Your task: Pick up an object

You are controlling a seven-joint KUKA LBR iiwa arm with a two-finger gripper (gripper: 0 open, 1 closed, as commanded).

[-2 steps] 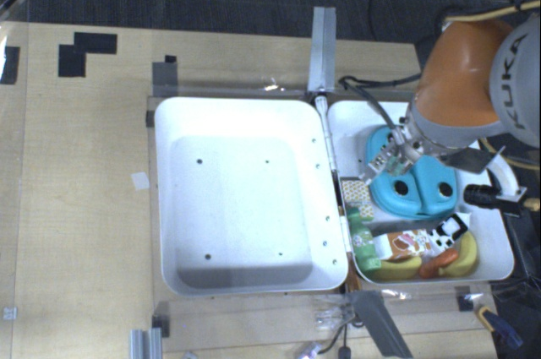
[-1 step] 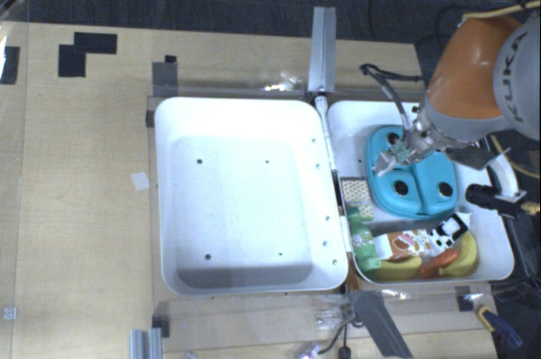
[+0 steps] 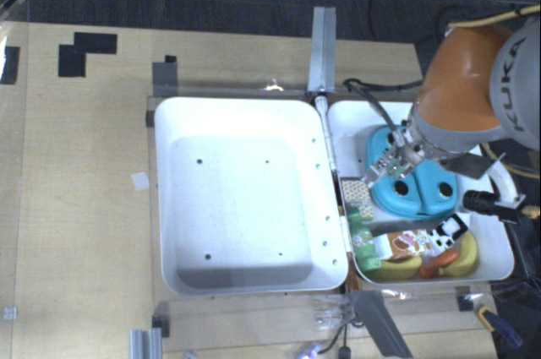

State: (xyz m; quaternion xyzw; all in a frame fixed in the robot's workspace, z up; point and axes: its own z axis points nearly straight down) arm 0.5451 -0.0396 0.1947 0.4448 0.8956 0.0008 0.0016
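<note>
The right bin point(image 3: 347, 122) holds a heap of objects. A bright blue plastic piece point(image 3: 418, 188) with two dark holes lies in its middle. Below it are a printed packet point(image 3: 412, 245), a yellow banana point(image 3: 397, 269) along the near wall and a small black-and-white item point(image 3: 448, 228). A green item point(image 3: 362, 237) and a dotted card point(image 3: 355, 195) lie by the left wall. My gripper point(image 3: 393, 160) hangs low over the upper left of the blue piece, under the grey arm with its orange band point(image 3: 461, 83). The arm hides the bin's far right part.
The left bin point(image 3: 169, 180) is a wide white tray beside the right one, with a metal post point(image 3: 323, 45) at the far end of the divide between them. Black cables point(image 3: 486, 201) run along the right bin's right side. Wooden bench surface point(image 3: 76, 205) spreads to the left.
</note>
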